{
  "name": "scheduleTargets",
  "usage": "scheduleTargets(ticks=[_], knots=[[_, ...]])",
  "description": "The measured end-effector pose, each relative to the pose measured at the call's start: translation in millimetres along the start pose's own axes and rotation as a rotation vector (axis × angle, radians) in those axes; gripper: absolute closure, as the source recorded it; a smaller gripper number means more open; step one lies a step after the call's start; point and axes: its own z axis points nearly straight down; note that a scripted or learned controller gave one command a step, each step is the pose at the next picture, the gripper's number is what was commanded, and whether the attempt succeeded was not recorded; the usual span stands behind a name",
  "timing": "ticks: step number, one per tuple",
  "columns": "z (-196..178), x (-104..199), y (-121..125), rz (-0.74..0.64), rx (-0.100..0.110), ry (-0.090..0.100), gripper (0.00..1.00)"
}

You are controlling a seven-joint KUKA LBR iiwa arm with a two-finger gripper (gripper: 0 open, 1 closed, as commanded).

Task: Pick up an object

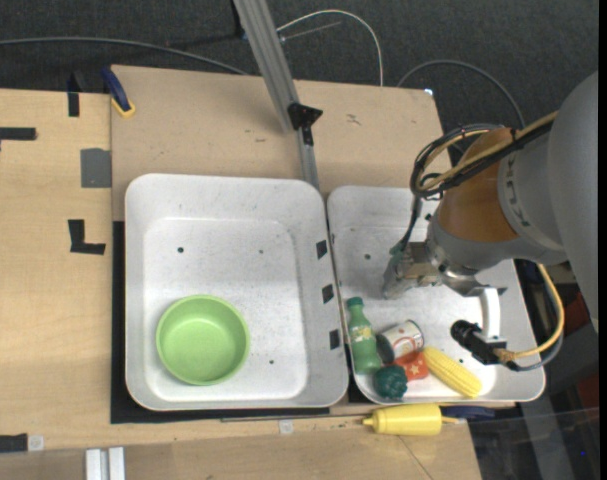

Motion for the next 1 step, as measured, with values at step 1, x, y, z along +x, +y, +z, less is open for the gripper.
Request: scheduleTargets(ticks=[1], knots=[[-42.5,2.9,-3.1,0.001,-0.003,-0.001,1.00]])
